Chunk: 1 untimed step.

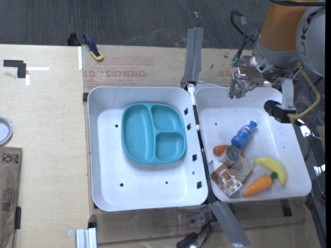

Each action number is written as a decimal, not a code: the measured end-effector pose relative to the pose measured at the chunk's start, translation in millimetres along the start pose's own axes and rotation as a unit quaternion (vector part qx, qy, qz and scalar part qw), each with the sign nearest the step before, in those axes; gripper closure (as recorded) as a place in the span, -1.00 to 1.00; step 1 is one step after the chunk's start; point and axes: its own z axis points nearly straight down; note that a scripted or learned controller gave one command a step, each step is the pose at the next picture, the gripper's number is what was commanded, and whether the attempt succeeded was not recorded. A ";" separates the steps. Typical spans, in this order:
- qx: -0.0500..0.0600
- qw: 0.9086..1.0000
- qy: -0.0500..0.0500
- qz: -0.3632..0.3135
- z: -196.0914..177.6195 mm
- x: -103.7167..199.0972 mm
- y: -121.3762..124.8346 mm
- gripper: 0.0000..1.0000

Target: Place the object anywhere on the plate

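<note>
Claw: hangs over the far rim of the right bin, at its far-left corner; nothing sits between its fingers, and whether they are spread or pressed together I cannot tell.
Arm: grey with an orange band, up and right of the claw.
Plate: blue, three compartments, in the left bin, down and well to the left of the claw; nothing lies on it.
Bottle: blue, lying tilted in the right bin, just below the claw and apart from it.
Can: small, below the bottle, near the claw side of the pile.
Orange piece: touching the can on its left, straight below the claw.
Box: patterned carton, farthest below the claw, at the bin's near edge.
Banana: yellow, below and right of the claw.
Carrot: orange, just beneath the banana, near the box.
Divider: grey post between the bins, left of the claw.
</note>
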 end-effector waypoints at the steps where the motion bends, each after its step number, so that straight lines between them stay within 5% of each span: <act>1: 0.000 0.997 0.001 -0.076 52.1 71.7 -54.0 1.00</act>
